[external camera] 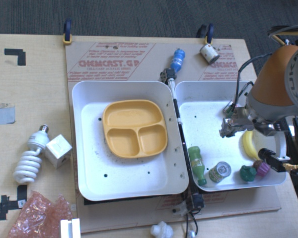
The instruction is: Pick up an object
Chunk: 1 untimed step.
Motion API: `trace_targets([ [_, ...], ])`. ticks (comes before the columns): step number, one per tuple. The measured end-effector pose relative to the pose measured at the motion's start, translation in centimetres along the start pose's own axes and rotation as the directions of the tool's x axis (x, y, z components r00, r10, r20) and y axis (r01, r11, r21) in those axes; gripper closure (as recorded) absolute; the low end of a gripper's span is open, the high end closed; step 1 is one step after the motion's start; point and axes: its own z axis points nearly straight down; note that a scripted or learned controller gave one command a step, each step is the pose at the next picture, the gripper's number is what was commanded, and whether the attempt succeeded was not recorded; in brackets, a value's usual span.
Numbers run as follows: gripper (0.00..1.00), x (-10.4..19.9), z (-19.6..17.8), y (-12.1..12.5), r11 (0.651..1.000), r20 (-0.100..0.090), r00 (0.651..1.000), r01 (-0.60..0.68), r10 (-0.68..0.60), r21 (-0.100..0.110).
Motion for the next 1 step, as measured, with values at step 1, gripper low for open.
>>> trace_targets([
  [1,1.0,8.34,-4.01,2.3,1.0,0.0,1.0,0.0,0.0,0.001],
])
